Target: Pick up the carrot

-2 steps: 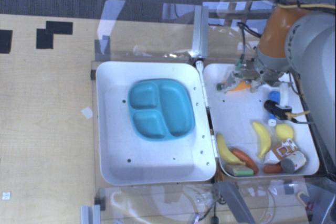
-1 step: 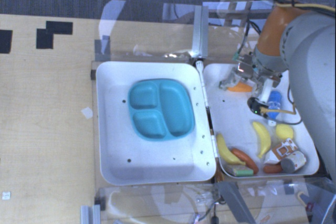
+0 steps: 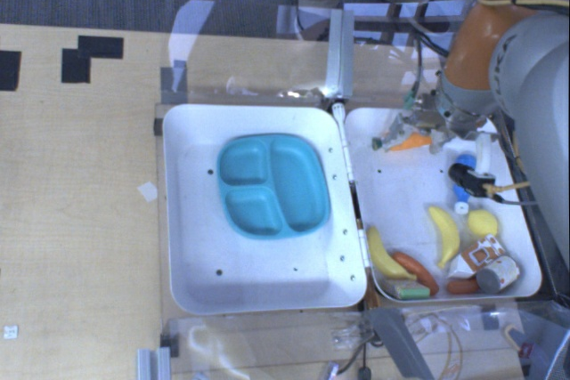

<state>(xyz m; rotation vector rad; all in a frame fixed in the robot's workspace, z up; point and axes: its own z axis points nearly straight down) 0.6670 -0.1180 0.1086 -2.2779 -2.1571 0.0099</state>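
The carrot (image 3: 408, 143) lies on the floor of the right bin (image 3: 392, 191), in its far corner, just below and to the left of the pincer (image 3: 419, 120) as the camera sees it. Its long axis runs nearly straight across the bin from side to side. The left end sits a touch lower in the picture than the right. The orange body looks slimmer toward the left, so the tip seems to point away from the pincer and toward the wall shared with the left bin (image 3: 178, 191). The right end reaches up against the pincer's underside. Whether the two touch cannot be told, and whether the pincer is wide or narrow cannot be told either.

Farther from the pincer, toward the near edge of the same bin, a small blue thing (image 3: 460, 189) lies below it and a little to the right. Beyond that are a banana (image 3: 444, 233) standing almost upright in the picture and a round yellow fruit (image 3: 483, 221) just beside it. Well below the pincer, along the near wall, are a second banana (image 3: 385, 255), a red sausage-shaped piece (image 3: 416, 270), a small green piece (image 3: 411, 289) and a patterned carton (image 3: 485, 254).

Well to the pincer's left, the other bin holds a blue divided plate (image 3: 272, 185), lying flat near its middle.
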